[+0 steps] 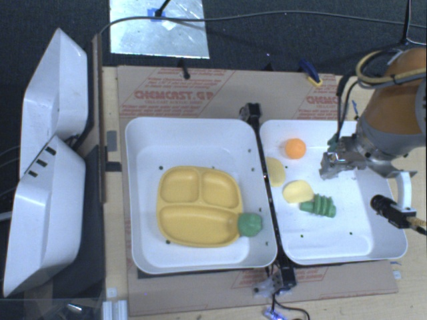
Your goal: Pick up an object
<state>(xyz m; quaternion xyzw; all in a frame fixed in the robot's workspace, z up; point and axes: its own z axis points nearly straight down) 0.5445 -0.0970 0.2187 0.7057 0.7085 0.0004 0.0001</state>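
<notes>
Two shallow white bins sit side by side. Nearest, the left bin point(143, 179) holds a yellow divided plastic tray point(197, 205) touching a green ball point(250, 224). Right bin point(380, 242): green ridged toy point(319, 206), pale yellow lump point(297, 191), yellow disc point(274, 171), orange ball point(295, 148). The gripper point(333, 164) hovers beside them; whether its fingers are apart cannot be told.

Claw point(335, 164) hovers in the right bin point(347, 249), just right of an orange ball point(295, 148), above a green toy point(318, 206).
</notes>
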